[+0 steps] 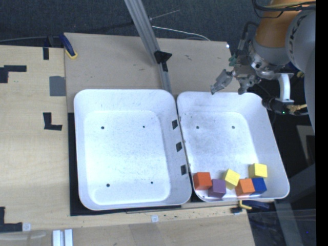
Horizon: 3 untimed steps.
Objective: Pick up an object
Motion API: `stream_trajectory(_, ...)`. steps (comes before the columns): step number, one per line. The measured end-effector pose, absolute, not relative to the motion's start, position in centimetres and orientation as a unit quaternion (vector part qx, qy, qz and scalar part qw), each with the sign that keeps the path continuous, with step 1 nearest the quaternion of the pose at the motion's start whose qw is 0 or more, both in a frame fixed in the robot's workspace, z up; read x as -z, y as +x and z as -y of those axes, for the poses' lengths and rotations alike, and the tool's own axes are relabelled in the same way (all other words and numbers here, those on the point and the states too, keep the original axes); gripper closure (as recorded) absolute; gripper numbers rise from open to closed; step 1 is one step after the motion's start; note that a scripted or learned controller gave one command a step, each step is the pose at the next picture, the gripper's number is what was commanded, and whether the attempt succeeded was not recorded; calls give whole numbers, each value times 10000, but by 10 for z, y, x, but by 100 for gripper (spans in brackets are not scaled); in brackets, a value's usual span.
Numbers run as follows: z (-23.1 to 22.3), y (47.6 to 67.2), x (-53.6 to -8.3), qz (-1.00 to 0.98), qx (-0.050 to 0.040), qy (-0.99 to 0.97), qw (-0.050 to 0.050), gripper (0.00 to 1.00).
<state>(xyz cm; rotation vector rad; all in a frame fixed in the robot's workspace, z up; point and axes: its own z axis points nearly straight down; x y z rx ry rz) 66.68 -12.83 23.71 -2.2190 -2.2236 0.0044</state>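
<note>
Pincer point(227, 83) hangs over the far edge of the right bin point(266, 122), fingers spread apart w/ nothing between them. Arm comes in from the right, orange band above the wrist.

All candidates sit bunched along the near edge of the right bin, well apart from the pincer: orange cube point(202, 180) nearest the bin's left wall, purple cube point(218, 187) just beside it, yellow cube point(232, 177) tilted behind the purple, second orange cube point(245, 186) touching a blue cube point(259, 185), and another yellow cube point(258, 169) toward the near right corner. Left bin point(82, 137) sits alongside on the surface.

Handling, as a guess: small blocks, prob. light and rigid, won't deform under a squeeze; smooth faces could slip if caught on a corner. Best hold = two opposite flat faces, pincer coming straight down. The left orange cube looks the easiest pick, w/ some free space on its far side; approx. square to the bin. The orange/blue pair is too tight for a finger between. The tilted yellow one may twist when squeezed. Bin's near wall is close to all of them, so finger clearance there is the risk.
</note>
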Motion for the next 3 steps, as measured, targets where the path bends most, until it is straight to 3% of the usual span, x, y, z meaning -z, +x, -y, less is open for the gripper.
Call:
stream_trajectory(1, 178, 527, -258, 7053, -17, -7089, 3, 0)
stream_trajectory(2, 122, 606, -246, 7103, 11, -7039, -6, 0)
stream_trajectory(3, 116, 517, -297, 7069, 2, -7073, 1, 0)
